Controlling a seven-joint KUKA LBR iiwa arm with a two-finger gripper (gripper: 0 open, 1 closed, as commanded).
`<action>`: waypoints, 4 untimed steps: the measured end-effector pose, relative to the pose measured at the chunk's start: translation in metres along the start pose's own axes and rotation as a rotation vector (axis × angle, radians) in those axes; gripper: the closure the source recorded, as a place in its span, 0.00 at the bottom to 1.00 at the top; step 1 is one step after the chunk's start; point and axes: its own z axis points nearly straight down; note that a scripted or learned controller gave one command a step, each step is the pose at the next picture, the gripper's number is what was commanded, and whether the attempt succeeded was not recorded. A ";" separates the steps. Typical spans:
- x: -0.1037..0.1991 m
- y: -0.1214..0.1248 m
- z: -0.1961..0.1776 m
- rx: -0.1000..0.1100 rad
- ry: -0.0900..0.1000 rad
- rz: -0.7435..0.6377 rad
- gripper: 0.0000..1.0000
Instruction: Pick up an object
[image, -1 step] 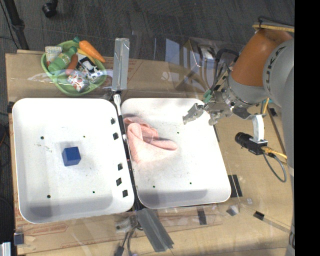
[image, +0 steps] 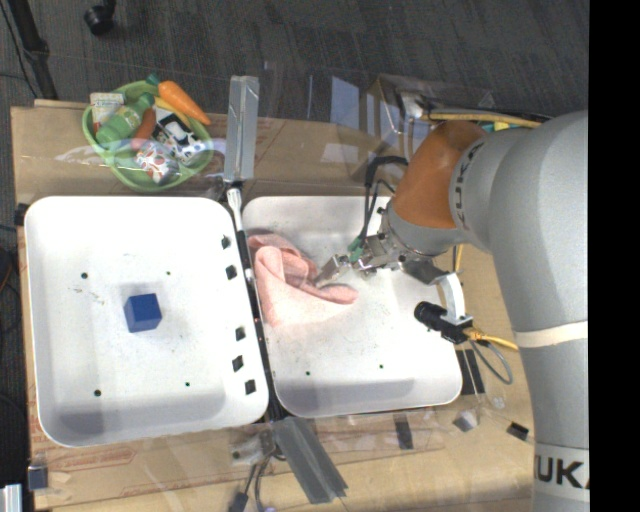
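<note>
Two white bins (image: 60, 300) are set side by side on the bench. One blue cube (image: 143, 311) is seen in the left bin, and one pink cloth (image: 285, 280) in the right. One green bowl (image: 130, 172) of mixed small items, too jumbled to be counted, is placed behind the left bin.

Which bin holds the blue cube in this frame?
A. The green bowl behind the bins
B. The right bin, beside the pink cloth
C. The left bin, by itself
C: the blue cube sits alone on the floor of the left bin, while the pink cloth lies in the right bin.
</note>
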 end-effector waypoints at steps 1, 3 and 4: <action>0.035 -0.018 0.006 -0.001 -0.002 -0.038 0.00; 0.034 -0.018 -0.004 0.001 -0.002 -0.040 0.00; 0.029 0.020 -0.011 -0.001 -0.002 -0.020 0.00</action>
